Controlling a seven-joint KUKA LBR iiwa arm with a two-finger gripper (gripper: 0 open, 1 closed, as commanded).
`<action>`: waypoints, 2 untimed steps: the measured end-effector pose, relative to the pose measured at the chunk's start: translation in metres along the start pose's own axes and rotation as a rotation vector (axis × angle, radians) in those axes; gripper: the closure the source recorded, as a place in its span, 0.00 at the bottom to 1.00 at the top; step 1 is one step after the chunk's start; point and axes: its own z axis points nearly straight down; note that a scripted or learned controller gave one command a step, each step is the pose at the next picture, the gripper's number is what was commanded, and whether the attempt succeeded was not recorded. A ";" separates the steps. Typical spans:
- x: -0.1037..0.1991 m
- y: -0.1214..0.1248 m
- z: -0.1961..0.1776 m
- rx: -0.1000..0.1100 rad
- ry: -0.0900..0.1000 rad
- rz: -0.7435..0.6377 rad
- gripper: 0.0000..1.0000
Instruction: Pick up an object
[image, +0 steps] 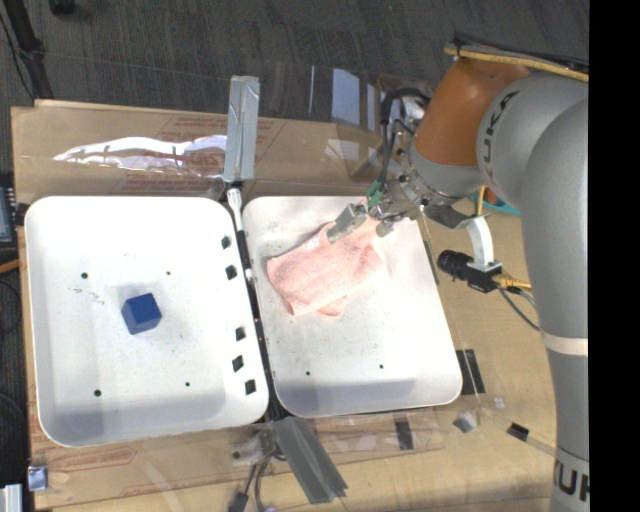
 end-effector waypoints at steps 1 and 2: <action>-0.029 0.023 0.107 -0.002 0.000 -0.196 0.00; -0.029 0.024 0.097 -0.002 0.000 -0.201 1.00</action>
